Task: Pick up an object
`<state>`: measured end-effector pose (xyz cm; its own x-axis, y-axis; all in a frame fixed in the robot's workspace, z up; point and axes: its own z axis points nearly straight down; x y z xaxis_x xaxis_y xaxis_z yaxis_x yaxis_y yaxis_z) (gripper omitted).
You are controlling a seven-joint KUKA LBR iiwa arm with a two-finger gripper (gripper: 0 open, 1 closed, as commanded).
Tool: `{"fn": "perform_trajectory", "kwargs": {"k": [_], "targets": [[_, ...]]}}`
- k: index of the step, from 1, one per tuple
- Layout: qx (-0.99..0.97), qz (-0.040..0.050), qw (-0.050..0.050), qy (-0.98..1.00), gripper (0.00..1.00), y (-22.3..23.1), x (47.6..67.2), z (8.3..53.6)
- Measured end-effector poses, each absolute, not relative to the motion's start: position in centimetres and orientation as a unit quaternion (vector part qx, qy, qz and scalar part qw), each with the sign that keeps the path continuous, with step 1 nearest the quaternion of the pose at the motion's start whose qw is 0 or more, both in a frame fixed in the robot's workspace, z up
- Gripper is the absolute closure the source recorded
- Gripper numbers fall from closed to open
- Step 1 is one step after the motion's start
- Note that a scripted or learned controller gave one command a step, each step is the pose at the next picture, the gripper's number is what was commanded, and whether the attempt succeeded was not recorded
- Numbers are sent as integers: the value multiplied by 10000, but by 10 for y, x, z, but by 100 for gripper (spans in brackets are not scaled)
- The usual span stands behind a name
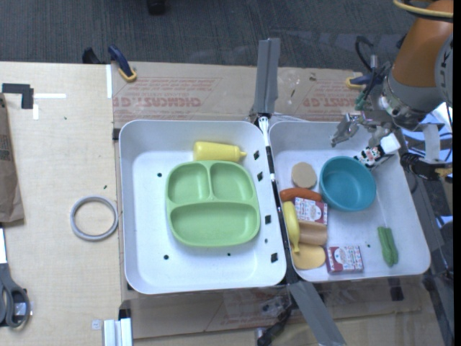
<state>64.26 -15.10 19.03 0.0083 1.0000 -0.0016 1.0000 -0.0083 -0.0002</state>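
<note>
A: Counting first, camera view: two white bins, left bin (137, 215) and right bin (414, 225), touching along the middle of the frame.
B: Contents?
A: Left bin: one green divided plate (213, 202) and one yellow bottle (216, 151) lying just above it. Right bin: one blue bowl (348, 183), one tan disc (304, 174), one hot dog (300, 194), one banana (290, 223), two small red-and-white cartons (311, 211) (344, 259), one green pod (387, 245) at lower right, and one small black-and-white toy (371, 154).
B: Gripper?
A: Gripper (354, 127) at the right bin's upper edge, above the bowl. Fingers look narrow, nothing between them. Toy sits just right of it.
B: Clutter outside?
A: Tape ring (94, 217) at left, scissors (12, 305) lower left, blue clamp (121, 62) upper left.
</note>
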Motion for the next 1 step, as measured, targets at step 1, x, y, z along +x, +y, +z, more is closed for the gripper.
{"fn": "perform_trajectory", "kwargs": {"k": [1], "targets": [[7572,-10,0,6532,0,-183,596,206]]}}
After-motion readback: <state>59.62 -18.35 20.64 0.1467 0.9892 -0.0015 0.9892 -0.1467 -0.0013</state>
